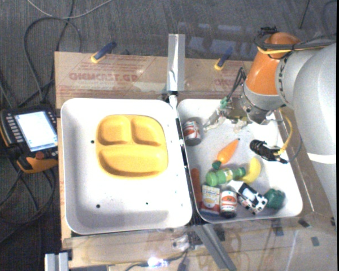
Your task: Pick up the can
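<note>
The can, silver with a red label, lies tilted in the upper left corner of the right bin, against the wall between the two bins. My gripper hangs over the back of the right bin, a short way right of the can and slightly behind it. Nothing shows in its grasp. The orange band of the wrist rises behind it.
The right bin also holds a carrot, a banana, a green bottle, a small carton, a jar, a black-and-white toy and a green piece. A yellow divided tray lies in the left bin.
</note>
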Action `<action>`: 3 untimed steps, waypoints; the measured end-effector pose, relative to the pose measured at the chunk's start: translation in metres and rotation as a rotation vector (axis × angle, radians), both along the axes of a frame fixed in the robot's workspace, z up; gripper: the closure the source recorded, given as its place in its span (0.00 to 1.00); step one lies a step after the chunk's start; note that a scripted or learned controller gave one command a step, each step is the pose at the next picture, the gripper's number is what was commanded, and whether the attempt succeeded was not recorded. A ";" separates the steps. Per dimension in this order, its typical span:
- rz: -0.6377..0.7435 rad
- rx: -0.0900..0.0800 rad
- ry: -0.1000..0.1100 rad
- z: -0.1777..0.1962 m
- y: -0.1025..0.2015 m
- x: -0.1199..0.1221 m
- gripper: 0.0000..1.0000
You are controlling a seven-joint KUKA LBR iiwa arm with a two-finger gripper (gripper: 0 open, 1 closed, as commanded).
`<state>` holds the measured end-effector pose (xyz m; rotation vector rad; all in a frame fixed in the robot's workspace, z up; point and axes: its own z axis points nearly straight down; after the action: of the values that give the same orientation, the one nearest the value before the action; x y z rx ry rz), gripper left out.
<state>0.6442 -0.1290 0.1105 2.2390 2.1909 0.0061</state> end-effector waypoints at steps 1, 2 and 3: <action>-0.255 -0.002 0.011 -0.022 0.028 0.024 0.00; -0.254 -0.007 0.003 -0.011 0.028 0.026 1.00; -0.302 0.003 0.011 0.088 0.006 -0.018 1.00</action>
<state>0.6263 -0.1234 0.1983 2.5500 1.8348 -0.0048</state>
